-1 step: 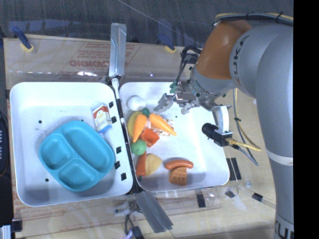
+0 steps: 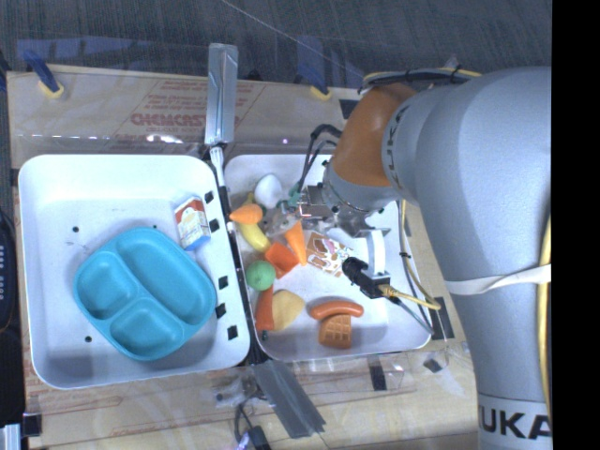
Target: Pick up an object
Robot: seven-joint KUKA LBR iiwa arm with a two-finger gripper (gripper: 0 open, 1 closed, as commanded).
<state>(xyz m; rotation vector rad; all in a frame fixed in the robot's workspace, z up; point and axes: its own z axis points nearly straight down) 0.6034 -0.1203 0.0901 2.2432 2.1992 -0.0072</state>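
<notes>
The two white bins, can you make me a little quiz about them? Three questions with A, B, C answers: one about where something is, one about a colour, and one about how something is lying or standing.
1. Where is the divided plate?
A. left bin
B. right bin
C. on the bench outside the bins

2. What colour is the small ball?
A. purple
B. green
C. black

3. How does the hot dog lie?
A. standing on end
B. hanging over the rim
C. flat on the floor of the right bin

Answers: 1 A, the plate rests in the left bin. 2 B, the ball by the divider is green. 3 C, it lies lengthwise near the front wall.
</notes>
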